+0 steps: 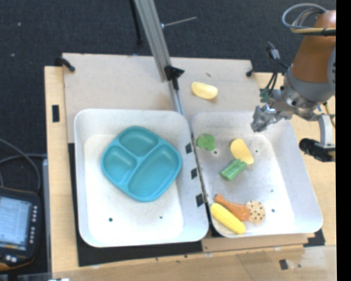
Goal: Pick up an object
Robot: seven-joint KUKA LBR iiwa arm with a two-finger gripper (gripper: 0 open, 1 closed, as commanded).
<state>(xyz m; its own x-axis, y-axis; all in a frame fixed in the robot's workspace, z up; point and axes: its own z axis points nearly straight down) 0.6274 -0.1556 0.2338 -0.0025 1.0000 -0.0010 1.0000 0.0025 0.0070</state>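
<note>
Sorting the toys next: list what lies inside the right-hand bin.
In the right bin: a green disc, a yellow piece touching a green stick, and a carrot, corn cob and cookie clustered together. Anything beneath that cluster is covered.

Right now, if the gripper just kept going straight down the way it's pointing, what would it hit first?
Probably bare floor of the right bin, near its upper right corner. The gripper points down there; the nearest item, the yellow piece, lies off to the left. Depth is hard to judge.

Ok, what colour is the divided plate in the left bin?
Turquoise blue all over, with no pattern; the divided plate shows clearly in the camera view.
</note>
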